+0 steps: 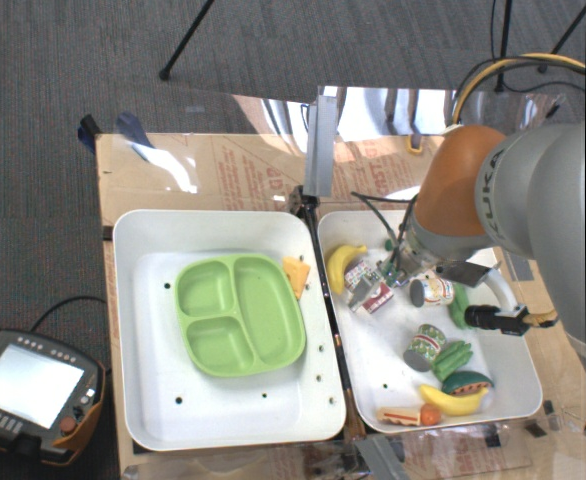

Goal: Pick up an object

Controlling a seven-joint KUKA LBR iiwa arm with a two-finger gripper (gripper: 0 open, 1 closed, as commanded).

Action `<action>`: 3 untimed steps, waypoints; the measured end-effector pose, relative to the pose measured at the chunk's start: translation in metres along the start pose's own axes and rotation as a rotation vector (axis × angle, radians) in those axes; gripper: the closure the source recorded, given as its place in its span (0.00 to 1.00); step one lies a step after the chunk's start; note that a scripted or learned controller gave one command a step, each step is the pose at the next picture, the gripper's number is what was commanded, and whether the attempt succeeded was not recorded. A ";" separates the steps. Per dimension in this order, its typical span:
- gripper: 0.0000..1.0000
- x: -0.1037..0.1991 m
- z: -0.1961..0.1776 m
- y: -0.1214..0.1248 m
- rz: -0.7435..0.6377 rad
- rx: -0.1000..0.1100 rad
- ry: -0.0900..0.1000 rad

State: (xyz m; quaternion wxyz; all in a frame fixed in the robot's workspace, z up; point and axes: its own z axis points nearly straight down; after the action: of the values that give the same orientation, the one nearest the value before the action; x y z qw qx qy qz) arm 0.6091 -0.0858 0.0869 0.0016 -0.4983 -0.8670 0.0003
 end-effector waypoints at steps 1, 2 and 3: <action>0.00 0.003 0.000 -0.007 0.043 0.000 0.001; 0.00 0.051 0.002 -0.093 0.097 0.001 0.000; 0.00 0.008 0.000 -0.051 0.337 0.000 0.000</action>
State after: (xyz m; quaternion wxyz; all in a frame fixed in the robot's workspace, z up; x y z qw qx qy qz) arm 0.5609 -0.1043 0.0866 0.0017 -0.6367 -0.7711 0.0006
